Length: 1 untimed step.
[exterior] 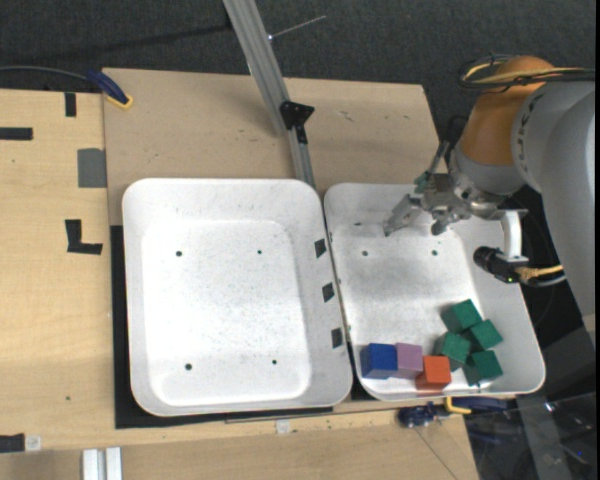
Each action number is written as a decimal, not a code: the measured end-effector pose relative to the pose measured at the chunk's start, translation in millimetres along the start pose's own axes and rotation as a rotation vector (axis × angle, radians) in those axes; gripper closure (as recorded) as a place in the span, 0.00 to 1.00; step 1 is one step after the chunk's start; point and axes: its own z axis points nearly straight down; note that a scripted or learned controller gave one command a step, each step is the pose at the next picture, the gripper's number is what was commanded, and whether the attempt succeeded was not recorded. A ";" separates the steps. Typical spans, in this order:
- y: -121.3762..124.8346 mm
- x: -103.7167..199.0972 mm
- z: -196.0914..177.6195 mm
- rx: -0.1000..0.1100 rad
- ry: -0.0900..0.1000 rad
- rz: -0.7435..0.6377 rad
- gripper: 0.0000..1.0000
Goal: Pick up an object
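In the right bin [380,268], along the front wall, lie a blue block [380,358], a pale purple block [409,358] and an orange block [436,371]. Several green blocks [470,338] are clustered in the front right corner. My gripper [413,228] hangs over the far part of the right bin, well behind the blocks. Its fingers are spread open and nothing sits between them.
The left bin [145,268] stands beside the right one, their rims touching in the middle. A slanted metal bar [265,58] runs down from the top to the bins' far edge. The wooden bench [40,268] extends to the left.
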 end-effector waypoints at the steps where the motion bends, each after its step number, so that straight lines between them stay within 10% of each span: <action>1: 1.3 0.7 -13.3 -0.004 0.000 -0.002 1.00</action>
